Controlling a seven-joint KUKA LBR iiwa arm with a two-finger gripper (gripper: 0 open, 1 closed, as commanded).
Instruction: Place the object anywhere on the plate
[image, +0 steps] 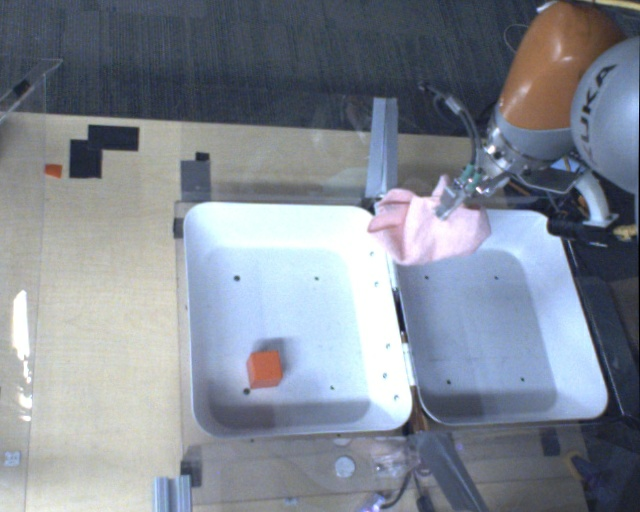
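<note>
from the overhead camera i'm looking down on a pale wooden bench with a dark ribbed floor running along the far edge. two shallow white bins are sitting side by side on it: the left bin and the right bin, their inner rims almost touching. a grey upright post is standing behind the gap between them. black tape patches and a small orange marker are lying on the bench at far left, well apart from the bins.

in the left bin, an orange block is resting near the front, toward the left side. i'm not making out any plate here.

a pink cloth is hanging bunched over the rear left corner of the right bin, one fold spilling across the divide toward the left bin's back corner. the arm is reaching in from the upper right, orange band above the wrist, angling down and leftward. the gripper is pinching the cloth's top edge, its fingers closed on the fabric, which is draping below them.
</note>
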